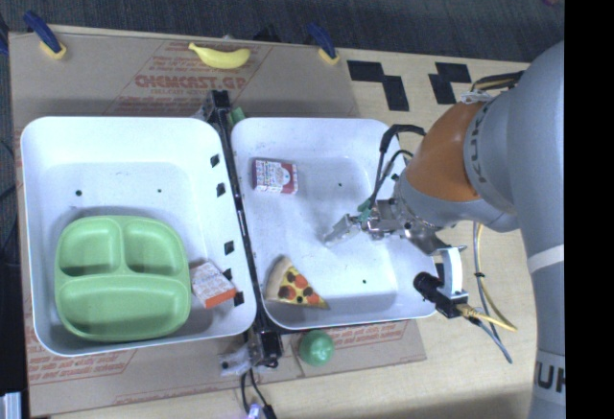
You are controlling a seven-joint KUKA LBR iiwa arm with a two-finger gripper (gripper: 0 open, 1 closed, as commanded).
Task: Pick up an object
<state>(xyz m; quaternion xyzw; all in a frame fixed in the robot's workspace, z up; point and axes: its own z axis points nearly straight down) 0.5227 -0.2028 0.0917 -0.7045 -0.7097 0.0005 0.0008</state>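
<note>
My gripper (338,231) hangs low over the middle of the right bin (317,134), pointing left, with nothing seen in it. A red and white carton (275,176) lies up and to the left of it, well apart. A pizza slice toy (293,285) rests near the bin's front left corner, below and left of the gripper. In the left bin (58,144) sit a green divided plate (122,276) and a small orange and white box (212,283) beside it.
A yellow banana (220,54) lies on the cardboard behind the bins. A green ball (315,347) sits on the bench in front of the right bin. The grey arm with its orange band (451,153) covers the right bin's right side.
</note>
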